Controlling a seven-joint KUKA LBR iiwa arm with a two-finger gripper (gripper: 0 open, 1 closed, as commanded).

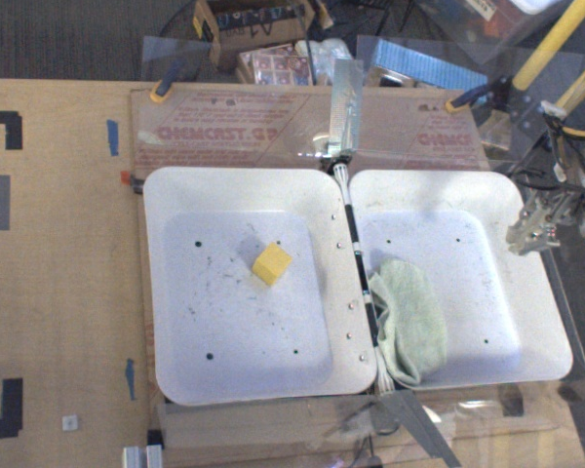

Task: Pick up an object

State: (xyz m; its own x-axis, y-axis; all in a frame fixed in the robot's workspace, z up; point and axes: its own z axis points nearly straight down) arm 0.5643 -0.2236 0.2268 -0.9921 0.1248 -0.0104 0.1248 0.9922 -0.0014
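Two white bins lay side by side on the bench, with the gripper (532, 230) off to the right.

A small yellow block (271, 263) sat near the middle of the left bin (175, 359), touching nothing else; a pale green cloth (409, 322) lay crumpled in the right bin (507, 291), against the wall it shares with the left bin; the gripper hung over the right bin's outer rim, well apart from both things; whether it was open or closed could not be told.
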